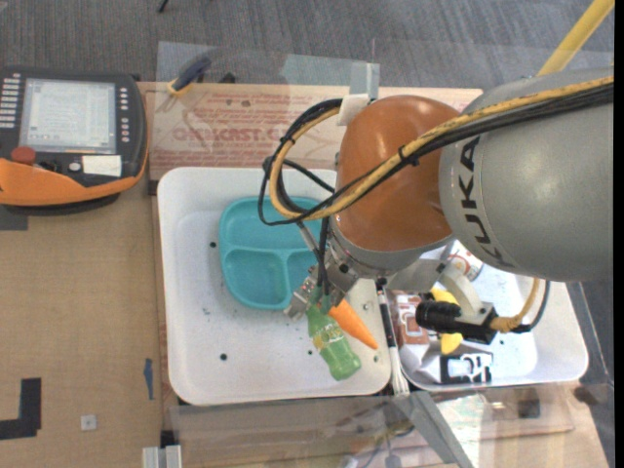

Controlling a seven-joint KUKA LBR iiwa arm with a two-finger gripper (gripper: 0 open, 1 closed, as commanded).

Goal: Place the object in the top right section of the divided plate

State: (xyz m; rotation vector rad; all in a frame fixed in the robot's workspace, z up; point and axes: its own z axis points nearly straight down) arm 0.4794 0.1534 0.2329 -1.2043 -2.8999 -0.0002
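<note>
A teal divided plate (255, 259) lies in the left white bin (190, 291), its right part hidden under the arm. My gripper (310, 293) hangs low at the plate's lower right edge, mostly covered by the orange wrist. Just below it lie a green bottle (333, 343) and an orange carrot (354, 325), side by side on the bin floor. I cannot make out anything between the fingers.
The right bin (556, 344) holds a yellow object (448, 339), a black-and-white item (466, 367) and printed packets. A teach pendant (68, 135) rests at the far left of the bench. The big grey arm covers the middle right.
</note>
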